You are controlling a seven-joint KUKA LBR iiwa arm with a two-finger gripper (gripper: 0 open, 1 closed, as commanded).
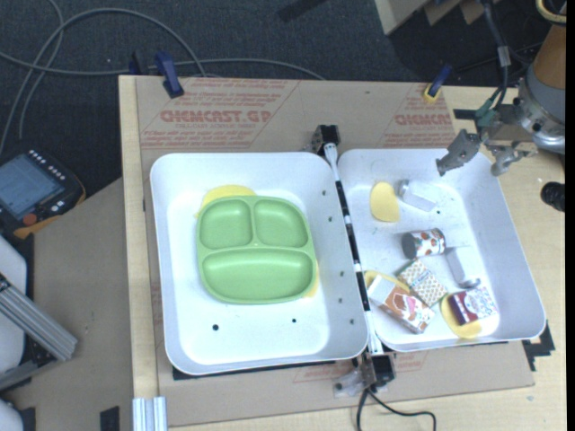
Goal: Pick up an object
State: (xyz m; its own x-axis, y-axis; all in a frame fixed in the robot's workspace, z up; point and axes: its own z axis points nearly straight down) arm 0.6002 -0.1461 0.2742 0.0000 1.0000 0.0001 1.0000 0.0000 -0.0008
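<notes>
Far left, off the bench: a handheld pendant point(31, 189) with a lit screen on the dark floor, cables looping above it, and a metal rail point(31, 317) at the lower left.

The bench board point(269, 106) is tan with red print and has a blue clamp point(167, 74) at its top left corner. Another clamp point(437, 83) sits at the top right.

The left bin point(171, 241) holds a green divided tray point(257, 248) lying flat near the centre, two small compartments at the top and one long one below. A yellow piece point(230, 191) pokes out from under its top edge. There is bare white floor all round the tray, widest along the bottom and the left wall.

The two bins touch along the black hinge strip point(346, 232) in the middle.

In the right bin point(512, 232), a yellow rounded object point(384, 202) sits near the hinge-side wall, with a white-grey packet point(418, 196) just beside it. Below these is a small dark can point(423, 242) on its side. Clutter packs the bottom edge: an orange-red printed box point(399, 302), a checkered packet point(424, 282) touching it, a grey stick point(455, 264), and a dark red packet point(470, 305) on a yellow lid point(467, 329). The bin's upper right and right side are open floor.

The gripper point(476, 153) hangs over the right bin's top right rim, above the bin and apart from every object. The fingers point(455, 153) look spread, with nothing between them.
</notes>
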